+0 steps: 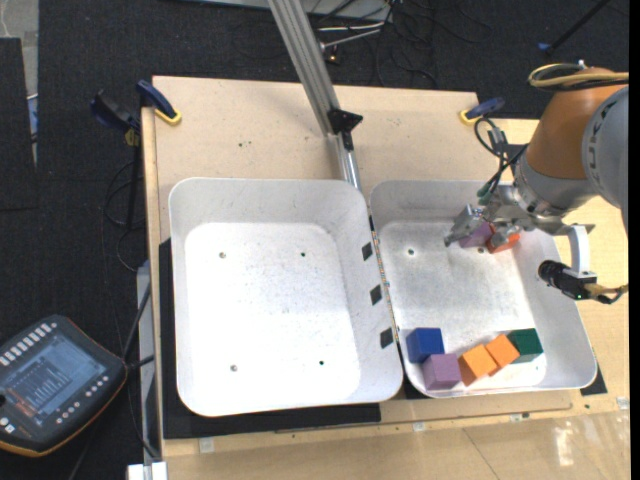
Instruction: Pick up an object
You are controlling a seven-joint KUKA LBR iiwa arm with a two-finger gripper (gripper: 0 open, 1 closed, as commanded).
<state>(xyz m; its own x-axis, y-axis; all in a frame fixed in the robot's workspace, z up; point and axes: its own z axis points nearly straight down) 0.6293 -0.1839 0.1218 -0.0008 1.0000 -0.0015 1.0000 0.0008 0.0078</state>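
My gripper (476,234) hangs over the far right part of the right bin (455,298). It is shut on a small purple block (483,232) that shows between its grey fingers. A small red-orange piece (509,238) sits right beside the purple block, on the gripper's right side; whether it is held or lies on the bin floor I cannot tell. Along the right bin's near edge lie a blue block (425,343), another purple block (441,370), an orange block (482,358) and a green block (524,344).
The left bin (265,293) stands beside the right one, their rims touching in the middle. A slanted metal pole (310,63) rises behind the bins. Clamps (160,103) hold the board's far corners. A teach pendant (50,378) lies at the lower left.
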